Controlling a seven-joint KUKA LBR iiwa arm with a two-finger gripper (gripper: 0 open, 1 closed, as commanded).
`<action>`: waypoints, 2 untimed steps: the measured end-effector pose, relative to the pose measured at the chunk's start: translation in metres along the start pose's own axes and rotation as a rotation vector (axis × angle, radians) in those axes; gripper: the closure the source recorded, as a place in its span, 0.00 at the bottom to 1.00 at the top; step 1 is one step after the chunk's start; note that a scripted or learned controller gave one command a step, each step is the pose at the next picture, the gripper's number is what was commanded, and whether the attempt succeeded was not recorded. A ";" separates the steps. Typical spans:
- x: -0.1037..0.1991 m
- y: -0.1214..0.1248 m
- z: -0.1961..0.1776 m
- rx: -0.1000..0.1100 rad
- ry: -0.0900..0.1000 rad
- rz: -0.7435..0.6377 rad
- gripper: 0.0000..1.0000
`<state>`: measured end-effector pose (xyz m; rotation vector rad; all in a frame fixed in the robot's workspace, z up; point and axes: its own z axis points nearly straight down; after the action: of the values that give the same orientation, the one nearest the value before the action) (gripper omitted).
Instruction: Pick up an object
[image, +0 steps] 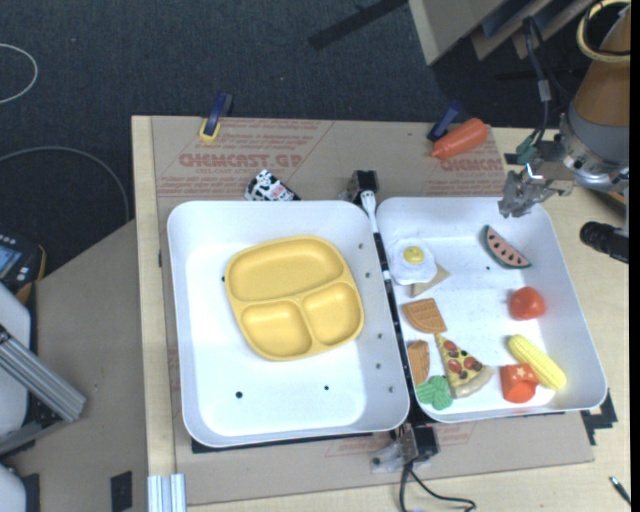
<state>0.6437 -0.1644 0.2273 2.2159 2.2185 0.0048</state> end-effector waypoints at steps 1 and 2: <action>0.055 -0.029 0.007 0.010 0.005 -0.004 1.00; 0.083 -0.037 -0.005 0.008 0.004 -0.003 1.00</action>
<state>0.6067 -0.0816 0.2317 2.2193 2.2280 0.0003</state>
